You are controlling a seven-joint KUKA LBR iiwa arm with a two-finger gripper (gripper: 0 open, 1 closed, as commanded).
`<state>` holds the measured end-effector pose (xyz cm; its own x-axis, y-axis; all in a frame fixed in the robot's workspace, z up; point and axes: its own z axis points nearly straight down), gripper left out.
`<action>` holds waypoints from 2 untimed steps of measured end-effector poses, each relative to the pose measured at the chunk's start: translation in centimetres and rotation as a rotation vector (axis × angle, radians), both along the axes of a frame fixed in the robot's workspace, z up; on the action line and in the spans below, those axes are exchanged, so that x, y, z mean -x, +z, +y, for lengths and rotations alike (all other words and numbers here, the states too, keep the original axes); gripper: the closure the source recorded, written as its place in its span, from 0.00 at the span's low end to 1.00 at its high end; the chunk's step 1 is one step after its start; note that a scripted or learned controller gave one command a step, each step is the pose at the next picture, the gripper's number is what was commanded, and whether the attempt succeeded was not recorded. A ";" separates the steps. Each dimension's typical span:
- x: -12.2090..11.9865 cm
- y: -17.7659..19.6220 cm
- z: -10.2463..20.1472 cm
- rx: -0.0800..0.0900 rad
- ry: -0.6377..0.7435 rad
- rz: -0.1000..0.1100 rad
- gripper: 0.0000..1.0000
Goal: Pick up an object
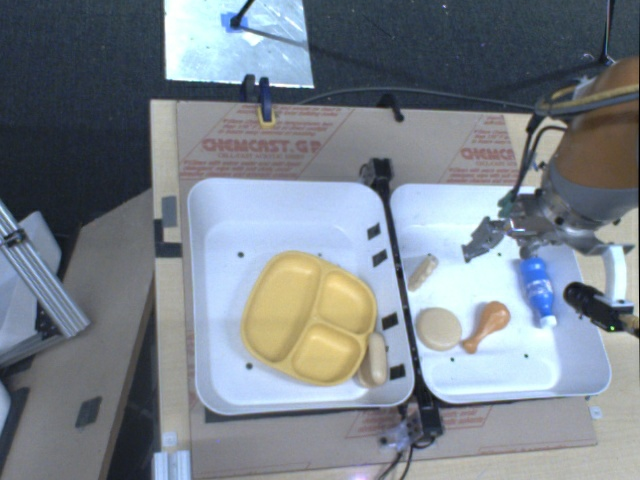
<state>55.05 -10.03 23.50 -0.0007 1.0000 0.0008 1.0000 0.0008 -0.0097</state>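
Hovering with fingers spread, holding nothing: grey two-finger gripper, just left of the small blue-and-white plastic bottle, above the orange toy drumstick.

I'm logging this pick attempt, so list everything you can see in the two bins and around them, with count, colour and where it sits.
Bins: two, white, side by side on the bench.
Divided plate: one, yellow, three compartments, in the left bin.
Bread roll: one, pale tan, left bin, against the plate's lower right edge.
Small roll: one, beige, right bin near the divider.
Round bun: one, tan, right bin, lower middle.
Drumstick: one, orange-brown, right bin, just right of the bun.
Bottle: one, blue and white, lying in the right bin.
Clamp: one, blue and yellow, bench's far edge.
Arm: one, grey with orange band, from the right.
Gripper: one, dark grey, above the right bin.
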 end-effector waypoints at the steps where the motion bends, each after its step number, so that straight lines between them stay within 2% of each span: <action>1: -0.2 0.6 0.0 0.001 0.002 -0.011 0.00; 2: -0.1 -3.9 0.7 0.000 0.001 -0.008 0.00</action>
<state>55.18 -9.30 19.65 -0.0018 1.0000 0.0005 1.0000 0.0018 -0.0013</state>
